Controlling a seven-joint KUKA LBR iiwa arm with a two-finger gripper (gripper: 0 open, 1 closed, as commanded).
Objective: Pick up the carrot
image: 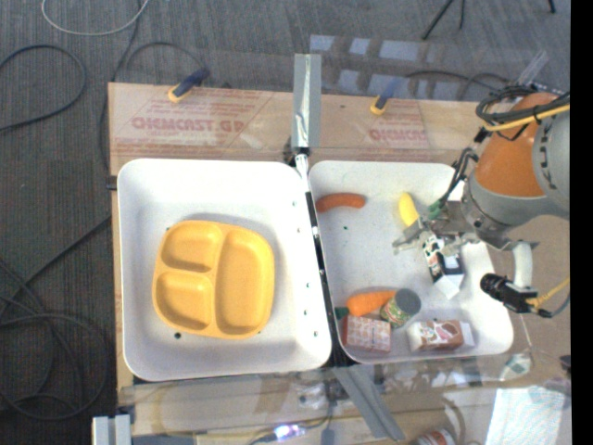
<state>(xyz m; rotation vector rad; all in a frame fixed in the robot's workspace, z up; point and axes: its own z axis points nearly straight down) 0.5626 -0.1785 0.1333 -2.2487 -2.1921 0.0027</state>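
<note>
Faintly, "CHEMCAST GP" reads on the board (190,126); pincer (443,260), grip unclear, hovers beyond the carrot (370,301).

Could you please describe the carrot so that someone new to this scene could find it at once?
Look at the right bin of the two white ones, along its near edge. The carrot lies there, just left of a small round can and above a pink box. It is the tapered bright orange piece, stubbier than the curved reddish sausage at the far edge.

The arm (528,170) is running off the right edge, its gripper (435,248) too cluttered to read; the carrot (371,301) is tucking under a small can (402,306).
</note>
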